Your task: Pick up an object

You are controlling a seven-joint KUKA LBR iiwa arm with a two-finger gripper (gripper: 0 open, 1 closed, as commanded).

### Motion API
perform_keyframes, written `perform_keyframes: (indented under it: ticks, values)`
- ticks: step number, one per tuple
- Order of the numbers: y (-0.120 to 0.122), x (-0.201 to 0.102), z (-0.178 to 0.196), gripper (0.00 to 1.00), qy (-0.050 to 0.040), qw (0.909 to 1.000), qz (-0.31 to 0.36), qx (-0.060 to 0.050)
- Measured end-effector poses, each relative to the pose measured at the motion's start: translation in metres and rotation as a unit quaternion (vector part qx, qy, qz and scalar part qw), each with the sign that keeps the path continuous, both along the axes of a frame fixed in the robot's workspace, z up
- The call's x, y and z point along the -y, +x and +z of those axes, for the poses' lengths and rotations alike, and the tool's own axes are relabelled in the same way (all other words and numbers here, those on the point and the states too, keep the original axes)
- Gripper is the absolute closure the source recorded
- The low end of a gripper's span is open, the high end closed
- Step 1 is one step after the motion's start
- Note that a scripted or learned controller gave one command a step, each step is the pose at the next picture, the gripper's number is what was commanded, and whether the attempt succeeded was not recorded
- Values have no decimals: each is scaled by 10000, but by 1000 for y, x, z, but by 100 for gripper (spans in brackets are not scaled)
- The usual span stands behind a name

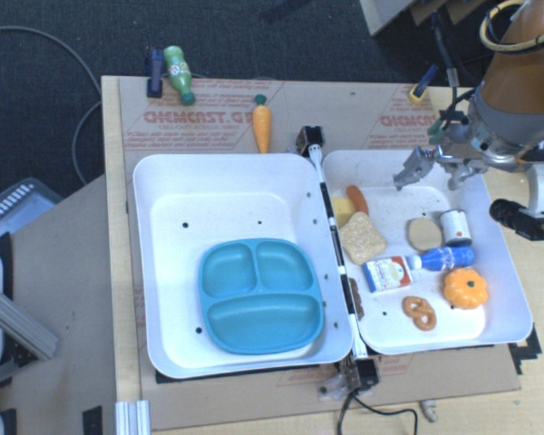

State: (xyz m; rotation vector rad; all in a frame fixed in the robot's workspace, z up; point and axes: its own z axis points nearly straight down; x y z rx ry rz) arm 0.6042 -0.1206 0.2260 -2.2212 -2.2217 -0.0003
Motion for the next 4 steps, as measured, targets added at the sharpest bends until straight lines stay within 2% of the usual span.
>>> perform_keyframes:
  ticks: [1, 2, 3, 4]
  values:
    - [-32, 38, -105, 0, -1, 10000, -7, -12]
    - [-33, 64, -120, 0, 34, 10000, 43, 71]
    - [-62, 11, -142, 0, -1, 10000, 1, -2]
    - [-126, 6, -142, 0, -1, 10000, -4, -4]
